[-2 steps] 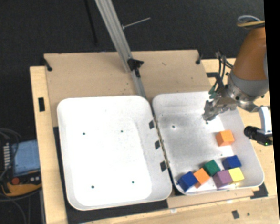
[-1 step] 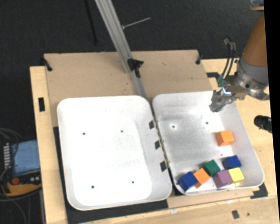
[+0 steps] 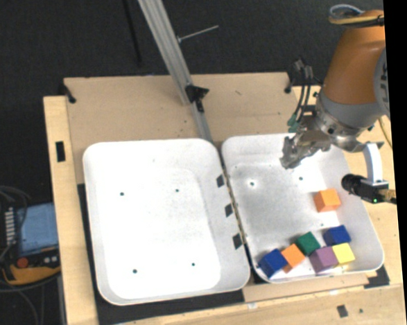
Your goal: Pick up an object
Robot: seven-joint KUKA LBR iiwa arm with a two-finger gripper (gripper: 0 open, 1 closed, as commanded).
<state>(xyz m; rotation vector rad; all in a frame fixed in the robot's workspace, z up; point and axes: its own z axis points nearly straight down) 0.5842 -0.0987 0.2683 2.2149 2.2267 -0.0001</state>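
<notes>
Several small coloured blocks lie in the right bin (image 3: 258, 154). An orange block (image 3: 326, 200) sits alone near the right wall. Along the near edge are a blue block (image 3: 272, 261), an orange block (image 3: 293, 255), a green block (image 3: 307, 243), a purple block (image 3: 324, 258), a yellow block (image 3: 343, 253) and a dark blue block (image 3: 336, 236). My gripper (image 3: 291, 157) hangs over the far part of the right bin, well behind the blocks and left of the lone orange one. Nothing shows between its fingers.
The left bin (image 3: 155, 217) stands beside the right one, their rims meeting at the middle. A slanted metal rail (image 3: 171, 53) crosses the back of the bench. A blue device and cables (image 3: 31, 236) lie off the bench at left.
</notes>
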